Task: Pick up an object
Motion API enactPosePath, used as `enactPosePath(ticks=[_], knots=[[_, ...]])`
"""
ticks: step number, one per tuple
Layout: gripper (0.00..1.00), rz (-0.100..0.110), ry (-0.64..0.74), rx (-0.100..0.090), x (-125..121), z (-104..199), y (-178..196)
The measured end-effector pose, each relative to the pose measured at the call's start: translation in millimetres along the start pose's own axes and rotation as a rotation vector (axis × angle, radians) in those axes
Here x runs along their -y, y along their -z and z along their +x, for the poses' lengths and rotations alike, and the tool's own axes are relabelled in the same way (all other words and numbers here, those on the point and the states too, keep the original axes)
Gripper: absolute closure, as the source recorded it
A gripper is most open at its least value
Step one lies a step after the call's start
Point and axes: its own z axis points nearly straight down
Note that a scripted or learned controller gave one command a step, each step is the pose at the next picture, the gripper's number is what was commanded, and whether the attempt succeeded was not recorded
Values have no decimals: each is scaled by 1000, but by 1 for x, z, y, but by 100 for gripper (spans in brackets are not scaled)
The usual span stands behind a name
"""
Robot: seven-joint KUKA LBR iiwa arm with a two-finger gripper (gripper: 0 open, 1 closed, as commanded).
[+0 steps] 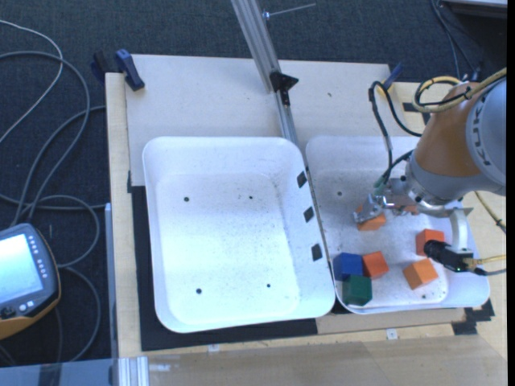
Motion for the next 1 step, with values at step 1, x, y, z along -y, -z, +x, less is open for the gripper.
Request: enactPosePath(ticks=[1], knots=[[100, -12, 10, -1, 23, 99, 105]])
